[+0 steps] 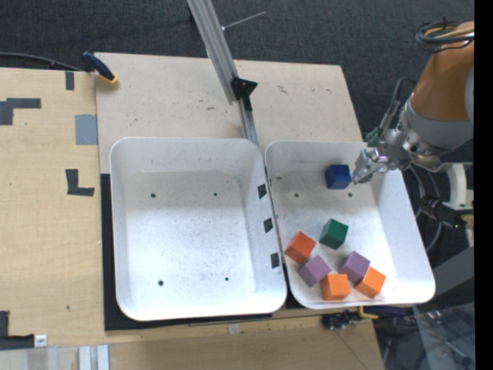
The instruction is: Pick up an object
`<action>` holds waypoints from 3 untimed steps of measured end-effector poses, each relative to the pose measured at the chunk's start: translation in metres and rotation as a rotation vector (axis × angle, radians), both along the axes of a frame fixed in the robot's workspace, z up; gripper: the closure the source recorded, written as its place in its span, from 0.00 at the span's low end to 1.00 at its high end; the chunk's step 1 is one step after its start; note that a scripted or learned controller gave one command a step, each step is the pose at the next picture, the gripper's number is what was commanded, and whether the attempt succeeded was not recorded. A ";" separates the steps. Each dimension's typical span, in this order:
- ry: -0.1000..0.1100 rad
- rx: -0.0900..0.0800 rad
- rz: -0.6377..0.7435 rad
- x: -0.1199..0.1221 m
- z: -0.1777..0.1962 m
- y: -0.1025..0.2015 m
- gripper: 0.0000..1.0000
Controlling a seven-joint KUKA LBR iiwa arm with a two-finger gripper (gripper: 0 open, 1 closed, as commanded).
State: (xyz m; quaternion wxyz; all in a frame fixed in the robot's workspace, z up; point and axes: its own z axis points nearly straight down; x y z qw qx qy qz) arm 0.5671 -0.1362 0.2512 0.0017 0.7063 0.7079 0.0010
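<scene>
Robot lab: plywood bench (192, 106), white bins (131, 206), taped markers (86, 129).

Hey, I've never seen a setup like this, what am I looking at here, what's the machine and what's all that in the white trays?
One camera looks down at a slant on a bench. The grey and orange thing at the right is a robot arm, and its claw sits beside a blue cube in the right bin. That bin also holds a green cube, three orange cubes and two purple ones. The left bin sits alongside. I cannot tell whether the claw grips anything.
</scene>
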 end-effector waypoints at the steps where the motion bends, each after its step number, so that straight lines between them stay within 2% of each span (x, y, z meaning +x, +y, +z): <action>1: 0.005 0.003 0.005 0.007 -0.006 0.062 1.00; 3: 0.004 0.003 0.005 0.045 -0.007 0.172 1.00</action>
